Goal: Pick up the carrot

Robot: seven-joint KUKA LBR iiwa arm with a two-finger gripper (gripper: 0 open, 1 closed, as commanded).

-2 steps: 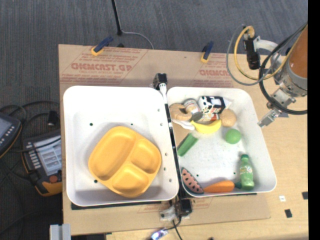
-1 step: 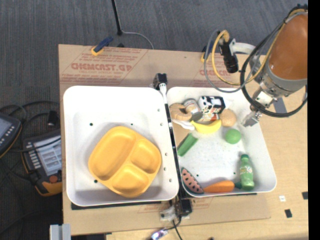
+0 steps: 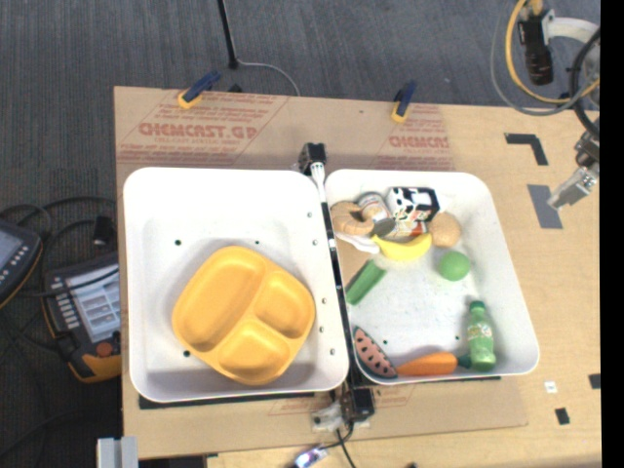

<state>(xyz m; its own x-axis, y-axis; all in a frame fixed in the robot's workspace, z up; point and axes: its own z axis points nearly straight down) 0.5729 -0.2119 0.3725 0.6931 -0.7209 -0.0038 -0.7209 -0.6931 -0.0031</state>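
Along the front edge of the right bin (image 3: 507,261), near its front right corner, the carrot (image 3: 427,365) lies on its side, its length running along that wall. Its left end comes close to a watermelon slice (image 3: 373,353) in the bin's front left corner, and its right end sits just beside the base of a small green bottle (image 3: 479,334) that lies against the right wall. Toward the back of the same bin a cluster crowds together: a banana (image 3: 405,249), a doughnut-like piece (image 3: 351,220), a black-and-white patterned item (image 3: 411,202) and a tan round item (image 3: 446,229). A green ball (image 3: 453,265) rests just in front of the tan item, and a green stick-shaped vegetable (image 3: 366,282) lies aslant near the bin's left wall. The left bin (image 3: 146,213) carries a yellow divided plate (image 3: 244,312), tilted toward its front right corner. My end effector (image 3: 575,185) is at the counter's (image 3: 546,359) far right edge, outside both bins and well apart from the carrot; I cannot tell how far it stands open, and nothing shows in its hold.
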